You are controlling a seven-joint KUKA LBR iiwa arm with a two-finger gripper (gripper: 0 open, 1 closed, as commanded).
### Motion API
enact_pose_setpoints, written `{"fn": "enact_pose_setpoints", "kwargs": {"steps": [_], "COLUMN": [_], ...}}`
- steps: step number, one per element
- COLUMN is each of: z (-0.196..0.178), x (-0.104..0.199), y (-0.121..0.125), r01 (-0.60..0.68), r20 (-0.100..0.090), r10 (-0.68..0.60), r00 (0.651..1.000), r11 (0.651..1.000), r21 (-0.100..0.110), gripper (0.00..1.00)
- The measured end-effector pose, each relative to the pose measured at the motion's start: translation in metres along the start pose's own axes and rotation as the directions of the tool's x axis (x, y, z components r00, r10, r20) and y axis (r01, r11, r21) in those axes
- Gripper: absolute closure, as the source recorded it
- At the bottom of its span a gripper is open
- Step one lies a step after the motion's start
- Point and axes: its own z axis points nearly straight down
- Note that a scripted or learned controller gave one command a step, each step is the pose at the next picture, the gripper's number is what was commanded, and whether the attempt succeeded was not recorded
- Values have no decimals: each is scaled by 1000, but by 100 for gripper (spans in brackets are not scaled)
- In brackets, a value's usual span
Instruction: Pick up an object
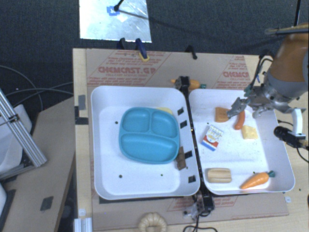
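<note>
At the near edge of the bench [231,204], a pale ring-shaped thing [153,222] is lying just outside the bins. Just beyond it, in the near part of the right bin [282,175], a tan bread roll [218,175] is lying flat, and an orange carrot [255,179] with a green tip is resting beside it, toward the bin's near right corner.

Farther in, a small red, white and blue carton [212,137] is sitting tilted near the middle of the right bin. In the left bin [104,129], a blue divided plate [148,134] is taking up the centre, with a small brown object [181,159] lying at its near right edge and a yellowish thing [165,110] peeking out behind its far rim.

Beyond the carton, a pale yellow cheese-like block [249,132] is lying toward the right, a small orange sausage-shaped piece [239,120] is standing at a tilt next to it, and an orange cracker-like square [221,114] is sitting to the left.

The end effector [249,106] is hovering right over this far group, its grey fingers [236,107] spreading apart, one reaching toward the orange square and the other sitting just above the orange piece. Nothing is visibly clamped between them. The grey arm [289,66] with its orange band is reaching in from the right.

Farthest away, a shiny metal sheet [114,13] is lying past the bench.
</note>
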Motion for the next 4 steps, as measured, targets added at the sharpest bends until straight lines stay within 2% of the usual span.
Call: {"fn": "enact_pose_setpoints", "kwargs": {"steps": [1, 2, 3, 4], "z": [-6, 55, 112, 114], "x": [0, -2, 2, 2], "y": [3, -2, 7, 10], "r01": [2, 0, 1, 1], "r20": [2, 1, 1, 0], "r10": [-2, 0, -1, -1], "r00": [1000, 1000, 1000, 1000], "r11": [1000, 1000, 1000, 1000], "r21": [-11, -6, -15, -16], "gripper": [0, 0, 0, 0]}}
